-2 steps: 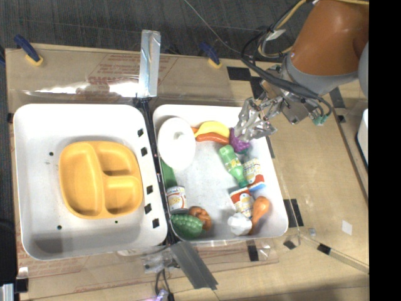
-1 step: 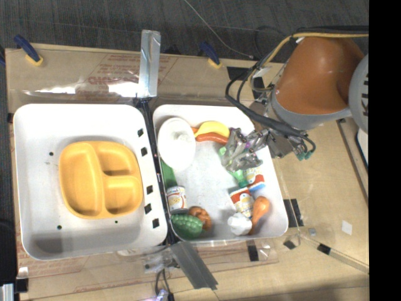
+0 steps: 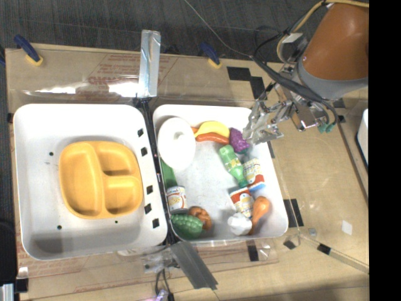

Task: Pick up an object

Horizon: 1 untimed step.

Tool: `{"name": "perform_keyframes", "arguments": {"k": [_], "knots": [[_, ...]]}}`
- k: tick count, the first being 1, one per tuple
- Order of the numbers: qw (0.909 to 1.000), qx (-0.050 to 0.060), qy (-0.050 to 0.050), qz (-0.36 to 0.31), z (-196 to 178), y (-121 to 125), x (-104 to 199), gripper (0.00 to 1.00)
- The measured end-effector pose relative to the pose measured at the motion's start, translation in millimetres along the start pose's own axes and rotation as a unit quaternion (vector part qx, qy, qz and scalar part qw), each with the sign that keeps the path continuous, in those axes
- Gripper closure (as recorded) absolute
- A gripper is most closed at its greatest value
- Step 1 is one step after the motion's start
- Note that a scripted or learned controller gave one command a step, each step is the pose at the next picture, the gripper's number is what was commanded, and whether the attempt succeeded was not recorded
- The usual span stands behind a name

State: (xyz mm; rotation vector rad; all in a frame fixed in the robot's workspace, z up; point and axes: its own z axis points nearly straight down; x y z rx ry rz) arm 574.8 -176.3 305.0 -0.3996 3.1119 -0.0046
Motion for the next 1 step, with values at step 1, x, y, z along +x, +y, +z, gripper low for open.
{"name": "perform_keyframes", "arguments": {"k": [1], "knots": [[0.9983,-0.003,0.003,-0.059,62.6,-27.0,-19.1,1.0]]}}
